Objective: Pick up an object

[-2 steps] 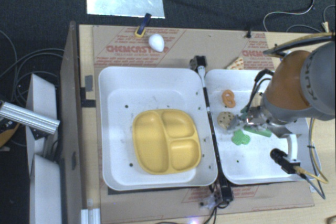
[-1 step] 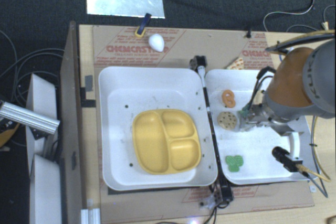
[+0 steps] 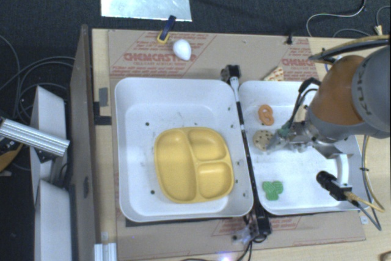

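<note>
In the right bin (image 3: 293, 202) lie an orange pretzel-shaped piece (image 3: 265, 114), a round speckled cookie (image 3: 263, 139) and a green toy piece (image 3: 272, 189). My gripper (image 3: 284, 136) hangs low over the right bin, just right of the cookie and below the pretzel. Its tips are small and blurred. The grey arm with its orange band (image 3: 336, 98) comes in from the right and covers the bin's right part. A yellow divided plate (image 3: 193, 163) rests in the left bin (image 3: 137, 107).
A white egg-shaped object (image 3: 182, 49) and a yellow-blue item (image 3: 165, 30) lie on the cardboard behind the bins. A cracker-like piece (image 3: 275, 74) rests at the right bin's far rim. Between the bins runs a black divider (image 3: 242, 131).
</note>
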Controlling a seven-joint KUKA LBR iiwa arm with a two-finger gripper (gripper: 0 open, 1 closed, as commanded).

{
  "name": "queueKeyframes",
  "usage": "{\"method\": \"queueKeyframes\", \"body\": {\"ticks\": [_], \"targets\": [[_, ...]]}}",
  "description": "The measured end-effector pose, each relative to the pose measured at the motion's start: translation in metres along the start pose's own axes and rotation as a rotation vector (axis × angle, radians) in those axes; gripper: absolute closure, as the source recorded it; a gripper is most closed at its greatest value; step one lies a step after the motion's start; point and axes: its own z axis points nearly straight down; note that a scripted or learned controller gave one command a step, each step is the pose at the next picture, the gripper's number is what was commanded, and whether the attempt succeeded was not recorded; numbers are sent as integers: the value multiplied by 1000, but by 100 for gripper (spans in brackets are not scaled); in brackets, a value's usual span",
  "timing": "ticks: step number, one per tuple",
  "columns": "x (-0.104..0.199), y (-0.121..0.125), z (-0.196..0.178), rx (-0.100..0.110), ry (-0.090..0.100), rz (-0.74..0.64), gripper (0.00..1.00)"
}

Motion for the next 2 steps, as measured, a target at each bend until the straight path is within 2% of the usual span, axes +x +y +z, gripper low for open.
{"method": "queueKeyframes", "body": {"ticks": [1,2], "targets": [[4,76,10,-1,3,-4,0],[-5,110,10,13,7,-6,0]]}}
